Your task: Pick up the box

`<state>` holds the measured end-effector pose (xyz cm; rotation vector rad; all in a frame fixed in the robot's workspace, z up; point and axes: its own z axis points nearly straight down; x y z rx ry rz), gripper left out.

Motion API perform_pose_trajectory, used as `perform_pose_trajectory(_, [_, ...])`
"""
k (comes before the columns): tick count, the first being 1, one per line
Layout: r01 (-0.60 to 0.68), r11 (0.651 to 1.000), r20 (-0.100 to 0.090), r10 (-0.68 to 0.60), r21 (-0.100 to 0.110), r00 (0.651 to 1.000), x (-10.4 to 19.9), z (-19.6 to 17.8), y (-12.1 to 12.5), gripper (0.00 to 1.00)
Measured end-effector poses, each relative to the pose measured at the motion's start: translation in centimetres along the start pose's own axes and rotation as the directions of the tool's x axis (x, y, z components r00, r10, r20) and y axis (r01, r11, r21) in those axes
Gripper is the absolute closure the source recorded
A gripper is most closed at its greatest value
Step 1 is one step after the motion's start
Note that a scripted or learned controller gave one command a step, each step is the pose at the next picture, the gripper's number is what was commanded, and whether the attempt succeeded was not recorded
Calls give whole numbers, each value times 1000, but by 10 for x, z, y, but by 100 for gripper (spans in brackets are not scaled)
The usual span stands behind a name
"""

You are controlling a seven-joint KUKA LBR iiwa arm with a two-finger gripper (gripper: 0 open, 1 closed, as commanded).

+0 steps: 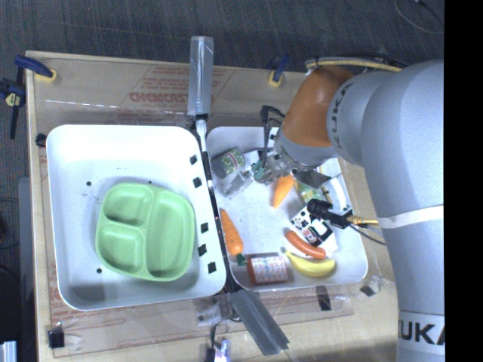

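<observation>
The grey arm with its orange band (317,115) reaches from the right over the right shallow white bin (355,266), its gripper (266,166) low near the bin's upper left; whether the fingers are open or closed cannot be told. The left white bin (75,164) holds a green three-compartment plastic tray (145,232). The small red-and-white box (268,269) lies at the right bin's front edge, beside a yellow banana (311,265) and a long orange carrot (231,234).
</observation>
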<state>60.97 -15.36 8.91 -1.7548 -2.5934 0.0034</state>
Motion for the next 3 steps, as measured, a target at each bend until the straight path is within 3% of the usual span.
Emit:
perform_pose_trajectory(1, [13, 1000, -6, -13, 6, 1000, 1, -8, 1, 100])
perform_pose_trajectory(2, [-110, 994, 1, 110, -2, 994, -33, -101, -29, 100])
perform_pose_trajectory(3, [-110, 994, 1, 110, -1, 994, -33, -101, -29, 0])
